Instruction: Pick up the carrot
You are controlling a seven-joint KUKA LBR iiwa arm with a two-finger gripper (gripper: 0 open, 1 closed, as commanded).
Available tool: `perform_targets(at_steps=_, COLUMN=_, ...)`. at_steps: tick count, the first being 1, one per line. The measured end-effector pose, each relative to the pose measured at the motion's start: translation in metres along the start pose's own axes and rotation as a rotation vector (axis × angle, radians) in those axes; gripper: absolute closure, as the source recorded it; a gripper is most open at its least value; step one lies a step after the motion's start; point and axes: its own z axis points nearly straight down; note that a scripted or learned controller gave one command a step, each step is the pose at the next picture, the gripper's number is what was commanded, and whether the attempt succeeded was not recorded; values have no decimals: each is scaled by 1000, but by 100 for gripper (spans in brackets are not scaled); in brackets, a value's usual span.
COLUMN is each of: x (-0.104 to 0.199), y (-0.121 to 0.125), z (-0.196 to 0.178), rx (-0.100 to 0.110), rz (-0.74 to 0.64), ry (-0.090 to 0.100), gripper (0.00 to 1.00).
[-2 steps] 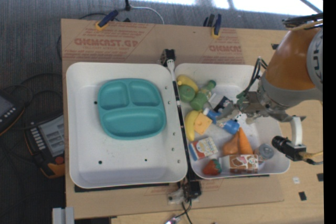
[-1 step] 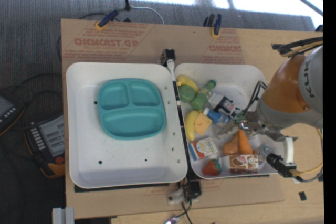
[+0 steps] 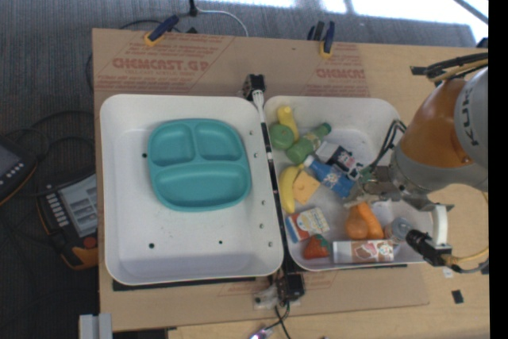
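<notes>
Two bins on bench | carrot in right bin | gripper just above carrot | fingers' state: cannot tell

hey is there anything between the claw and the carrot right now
Nothing visible does. The claw hangs just above the orange carrot in the right bin. A white tube lies beside the carrot, nearer the bin's front wall.

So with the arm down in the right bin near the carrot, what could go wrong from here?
1. The carrot lies tight against the tube and close to the blue carton, so a grasp may catch a neighbour instead.
2. The carrot sits near the bin's front wall, leaving little room on that side.
3. The arm overhangs the spot, so the grasp is hard to confirm.
</notes>
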Motion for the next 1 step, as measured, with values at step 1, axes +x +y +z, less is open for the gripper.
perform_targets(at_steps=1, x=63, y=10, z=-127, rx=1, rz=278, ry=0, gripper=100)
